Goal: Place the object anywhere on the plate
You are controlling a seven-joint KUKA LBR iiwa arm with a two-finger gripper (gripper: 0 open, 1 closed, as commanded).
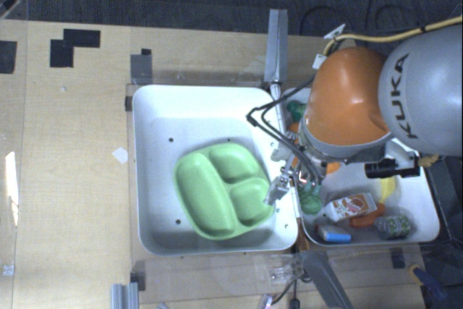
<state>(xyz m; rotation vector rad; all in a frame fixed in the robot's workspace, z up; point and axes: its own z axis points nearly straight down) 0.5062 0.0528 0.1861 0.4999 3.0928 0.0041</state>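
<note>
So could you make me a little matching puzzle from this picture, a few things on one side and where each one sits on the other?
Things:
1. green three-compartment plastic plate
2. white bottle with a red label
3. small blue object
4. metal claw

Places:
a. near the front edge of the right bin
b. over the plate's right rim
c. in the left bin
d. lying in the right bin, below the arm's orange band

Pairs: 1-c, 2-d, 3-a, 4-b

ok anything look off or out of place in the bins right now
Nothing looks spilled or damaged. The green plate sits askew in the left bin, turned at an angle to its walls. The small items are jumbled at the right bin's near end.
</note>
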